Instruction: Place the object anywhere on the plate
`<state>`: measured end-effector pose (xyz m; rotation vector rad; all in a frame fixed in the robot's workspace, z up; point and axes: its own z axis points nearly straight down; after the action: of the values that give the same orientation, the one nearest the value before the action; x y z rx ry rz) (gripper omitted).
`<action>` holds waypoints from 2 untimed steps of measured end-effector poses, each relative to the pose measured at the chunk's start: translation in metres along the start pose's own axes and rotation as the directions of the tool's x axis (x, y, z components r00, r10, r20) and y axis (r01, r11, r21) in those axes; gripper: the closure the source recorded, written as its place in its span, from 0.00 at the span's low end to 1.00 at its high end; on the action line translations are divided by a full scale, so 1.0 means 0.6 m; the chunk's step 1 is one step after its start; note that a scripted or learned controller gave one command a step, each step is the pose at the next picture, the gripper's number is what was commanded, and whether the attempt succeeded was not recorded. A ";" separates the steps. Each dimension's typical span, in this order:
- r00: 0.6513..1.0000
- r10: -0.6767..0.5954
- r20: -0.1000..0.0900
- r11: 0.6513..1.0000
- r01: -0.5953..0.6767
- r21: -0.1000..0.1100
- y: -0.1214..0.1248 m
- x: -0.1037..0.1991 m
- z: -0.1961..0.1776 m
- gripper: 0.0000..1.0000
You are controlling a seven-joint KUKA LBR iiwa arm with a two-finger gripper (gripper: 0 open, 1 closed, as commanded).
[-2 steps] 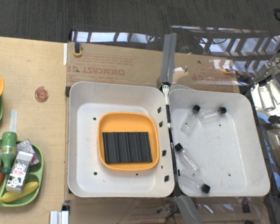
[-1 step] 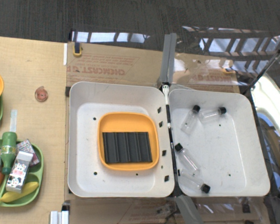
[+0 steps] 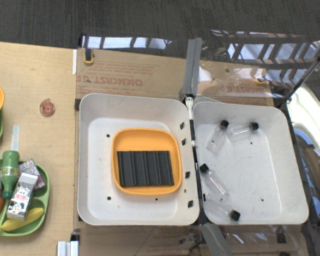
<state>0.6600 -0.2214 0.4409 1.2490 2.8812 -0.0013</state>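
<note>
Orange plastic, smooth and shallow, forms the plate [image 3: 148,136]. Its centre carries a dark ribbed rectangular slab [image 3: 146,168], apparently the task's object, lying flat. Right of the plate lie clear, black-capped vials [image 3: 215,184], round and slick. If one is meant instead, it would likely slip or roll, since little plate is left bare.

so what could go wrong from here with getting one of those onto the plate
1. The vials in the right bin are clear plastic with small black caps, so they are hard to see against the white and a grasp could miss.
2. Two vials lie close together near the far wall, so a grab there may catch both or knock one away.
3. The yellow plate in the left bin already carries a ribbed black block, so a round vial may roll off it.
</note>
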 end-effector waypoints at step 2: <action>0.772 -0.635 0.000 0.772 0.635 -0.002 -0.016 0.014 0.001 1.00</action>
<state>0.6476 -0.2218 0.4404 0.2041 3.1343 0.0017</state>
